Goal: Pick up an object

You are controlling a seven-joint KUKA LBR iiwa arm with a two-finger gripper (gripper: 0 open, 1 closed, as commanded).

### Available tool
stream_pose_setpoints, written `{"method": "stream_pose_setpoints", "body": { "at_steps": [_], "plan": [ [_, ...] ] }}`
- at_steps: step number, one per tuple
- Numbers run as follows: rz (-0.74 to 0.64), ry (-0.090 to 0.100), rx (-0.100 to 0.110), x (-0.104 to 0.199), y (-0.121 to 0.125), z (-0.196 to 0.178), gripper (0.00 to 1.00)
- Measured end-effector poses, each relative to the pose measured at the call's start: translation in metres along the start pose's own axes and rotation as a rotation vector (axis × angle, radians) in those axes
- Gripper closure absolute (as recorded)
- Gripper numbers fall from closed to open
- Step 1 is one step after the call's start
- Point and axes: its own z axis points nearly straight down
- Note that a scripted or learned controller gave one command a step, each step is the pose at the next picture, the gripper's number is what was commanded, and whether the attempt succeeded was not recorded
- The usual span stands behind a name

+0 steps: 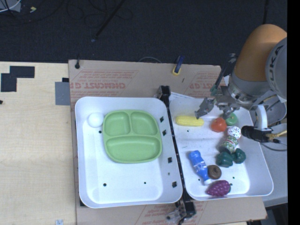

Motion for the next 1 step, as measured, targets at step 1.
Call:
{"method": "stream_pose_setpoints", "body": {
  "at_steps": [1],
  "plan": [
    [-0.002,-0.002,-0.015,-0.0002,0.0026,-0.0088,0.00]
  ]
}}
